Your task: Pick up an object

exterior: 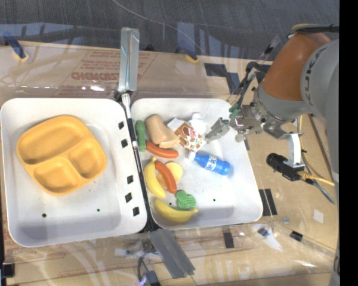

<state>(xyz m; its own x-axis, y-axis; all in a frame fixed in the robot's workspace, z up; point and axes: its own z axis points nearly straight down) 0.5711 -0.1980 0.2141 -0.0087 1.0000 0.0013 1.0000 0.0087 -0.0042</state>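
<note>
Two white bins lie side by side; the left bin (pixel 12 159), well apart from the fingers, bears a yellow plate (pixel 61 154) with three compartments; the right bin (pixel 244 189) bears the toys. Left to right in that bin: a green pod (pixel 141 134) along the left wall; a banana (pixel 153 179) and a second banana (pixel 173 211) at the lower wall; a bread piece (pixel 160 131); a sausage (pixel 161 151) and a red pepper (pixel 166 177) below it; a green piece (pixel 187 200) resting on the second banana; a patterned carton (pixel 190 137); a white bottle (pixel 197 124) just left of the fingers; a blue bottle (pixel 213 164) lying on its side below them, its white cap nearest the carton. The gripper (pixel 218 128) reaches in from the right, tilted, over the upper middle of the right bin; its fingers point toward the white bottle and the carton, and whether they touch either cannot be told; whether they are parted or closed cannot be told, and nothing is seen between them. The arm (pixel 301 70), grey with an orange band, stands right of the bin.
</note>
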